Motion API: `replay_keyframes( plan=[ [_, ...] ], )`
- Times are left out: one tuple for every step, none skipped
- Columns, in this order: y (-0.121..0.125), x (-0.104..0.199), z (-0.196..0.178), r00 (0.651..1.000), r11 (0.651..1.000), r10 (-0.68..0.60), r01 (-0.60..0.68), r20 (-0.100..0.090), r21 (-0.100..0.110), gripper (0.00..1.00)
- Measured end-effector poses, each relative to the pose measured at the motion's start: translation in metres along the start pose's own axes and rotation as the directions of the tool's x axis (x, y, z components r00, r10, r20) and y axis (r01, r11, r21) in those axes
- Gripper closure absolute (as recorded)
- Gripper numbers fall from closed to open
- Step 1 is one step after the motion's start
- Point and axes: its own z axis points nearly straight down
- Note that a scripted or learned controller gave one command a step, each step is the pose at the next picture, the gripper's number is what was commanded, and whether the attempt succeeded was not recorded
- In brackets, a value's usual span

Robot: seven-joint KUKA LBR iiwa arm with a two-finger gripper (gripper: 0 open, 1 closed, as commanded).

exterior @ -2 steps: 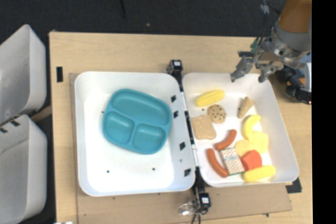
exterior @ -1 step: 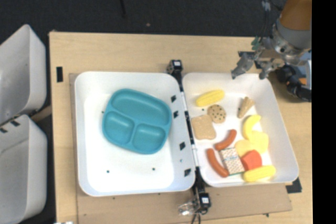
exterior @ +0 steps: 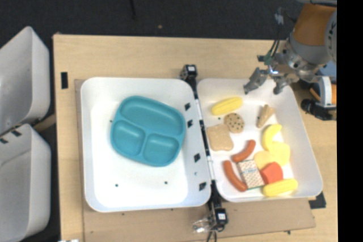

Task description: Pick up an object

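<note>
My pincer (exterior: 265, 84) hangs over the far edge of the right bin (exterior: 309, 147), and its two fingers (exterior: 251, 83) stand apart with nothing between them. Just below it, a little to the left, lies the corn cob (exterior: 226, 105). Straight under the pincer I see the cone piece (exterior: 264, 115), and beside that one the round cookie (exterior: 233, 122). Further from my pincer lie the toast (exterior: 219, 138), two sausages (exterior: 243, 151), a banana (exterior: 271, 134) and a small carton (exterior: 250, 173), all close together. Well apart to the left, in the other bin (exterior: 93, 178), rests the blue tray (exterior: 147, 130).
</note>
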Motion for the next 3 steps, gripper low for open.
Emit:
replay_keyframes(
  plan=[
    [0.002, -0.002, 0.063, 1.000, 1.000, 0.003, -0.003, -0.001, 0.002, 0.00],
    [0.002, -0.002, 0.115, 1.000, 1.000, 0.003, -0.003, 0.000, 0.000, 0.00],
    [0.004, -0.003, 0.101, 1.000, 1.000, 0.004, -0.004, 0.002, -0.007, 1.00]
  ],
)
